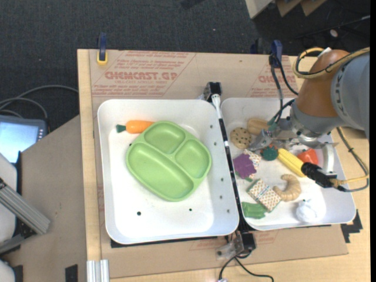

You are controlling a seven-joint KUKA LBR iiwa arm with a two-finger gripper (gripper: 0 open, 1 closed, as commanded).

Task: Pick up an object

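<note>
The right bin [332, 215] holds several toy foods: a round cookie [239, 137], a tan piece [256, 125], purple grapes [244, 164], a small teal object [269, 154], a yellow piece [289, 160], a red piece [308, 156], a croissant [288, 188], a checkered cracker [264, 194], a green piece [254, 210] and a white lump [305, 210]. My gripper [267, 141] is low in this bin, just above the teal object and between the cookie and the yellow piece. The wrist hides whether it touches anything.
The left bin [176, 216] carries a green divided plate [169, 159] and an orange carrot [136, 126] at its back left. The grey arm [329, 93] comes in over the right bin's back right corner. Cables trail along the bench's right side.
</note>
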